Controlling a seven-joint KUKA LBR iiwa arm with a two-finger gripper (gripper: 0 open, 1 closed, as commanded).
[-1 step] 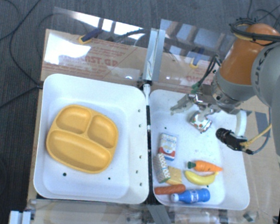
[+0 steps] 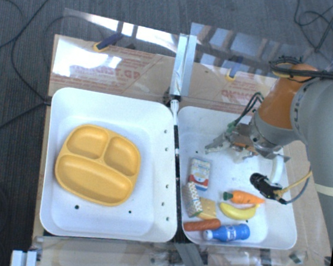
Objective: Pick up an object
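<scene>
Grey arm w/ orange band [image 2: 286,101] reaches into the right shallow white bin [image 2: 281,233]. Its two-finger gripper [image 2: 227,141] sits low over the bin's upper part, fingers spread apart, nothing between them.

Pickable stuff is all further down the same bin: small carton [image 2: 199,172], toy carrot [image 2: 245,197], yellow banana [image 2: 237,211], blue bottle [image 2: 228,232].

Left white bin [image 2: 72,100] has a yellow divided plastic tray [image 2: 98,164].
</scene>
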